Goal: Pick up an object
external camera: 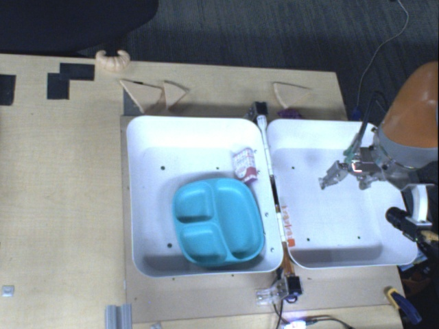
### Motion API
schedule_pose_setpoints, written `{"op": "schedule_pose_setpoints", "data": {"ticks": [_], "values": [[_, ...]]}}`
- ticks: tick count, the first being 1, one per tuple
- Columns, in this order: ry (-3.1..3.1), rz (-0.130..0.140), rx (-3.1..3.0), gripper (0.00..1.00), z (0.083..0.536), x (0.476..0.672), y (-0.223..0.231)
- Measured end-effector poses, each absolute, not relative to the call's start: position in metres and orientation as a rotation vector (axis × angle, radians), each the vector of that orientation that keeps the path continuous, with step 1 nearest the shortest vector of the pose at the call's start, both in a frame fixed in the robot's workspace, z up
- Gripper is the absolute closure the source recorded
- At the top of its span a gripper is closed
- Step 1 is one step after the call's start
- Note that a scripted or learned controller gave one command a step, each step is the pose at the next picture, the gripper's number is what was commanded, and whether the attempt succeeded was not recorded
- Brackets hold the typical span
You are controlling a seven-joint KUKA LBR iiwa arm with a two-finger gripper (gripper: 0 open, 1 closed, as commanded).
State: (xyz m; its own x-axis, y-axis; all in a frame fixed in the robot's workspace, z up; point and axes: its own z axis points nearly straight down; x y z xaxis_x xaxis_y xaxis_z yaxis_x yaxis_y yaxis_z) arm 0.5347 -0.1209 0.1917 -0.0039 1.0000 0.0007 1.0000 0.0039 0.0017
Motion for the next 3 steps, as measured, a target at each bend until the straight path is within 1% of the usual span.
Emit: {"op": "schedule_pose_setpoints", "data": {"ticks": [1,2,3], "values": [[2.223,0.0,2.22,0.0,0.106,0.498,-0.162],[2.221,0.006,2.215,1.0,0.118,0.5,-0.161],[2.226,0.006,2.215,1.0,0.185,0.502,-0.056]]}}
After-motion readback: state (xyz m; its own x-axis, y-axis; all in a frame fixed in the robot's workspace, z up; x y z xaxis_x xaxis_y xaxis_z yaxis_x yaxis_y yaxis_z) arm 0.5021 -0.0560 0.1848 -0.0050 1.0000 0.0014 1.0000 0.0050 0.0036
